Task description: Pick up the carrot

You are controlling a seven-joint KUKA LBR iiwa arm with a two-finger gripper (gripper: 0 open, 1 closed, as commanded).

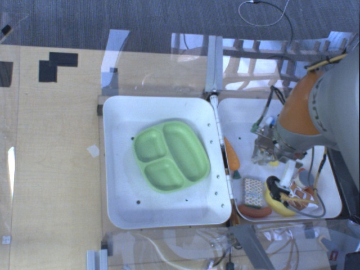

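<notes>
Orange carrot (231,155) is lying in the right bin (242,112), pressed along its left wall, just beside the divider to the left bin (118,167). Wall contact is probably limiting finger clearance on that side. Green three-compartment plate (171,155) is sitting mid left bin, looking like a drop target for other runs, irrelevant to the pick itself. End effector (264,151) is hovering in the right bin, right of the carrot and apart from it, nothing visibly between it and the target. Can't tell whether it's released or clenched; the wrist is blocking the view from above. Clutter is crowding the bin's near edge: checkered sponge-like block (253,190), banana (278,198), reddish sausage-like item (254,210). My read: approach step, grasp not yet done. Risk: the wall deflecting one side or the carrot rolling off along it.
</notes>
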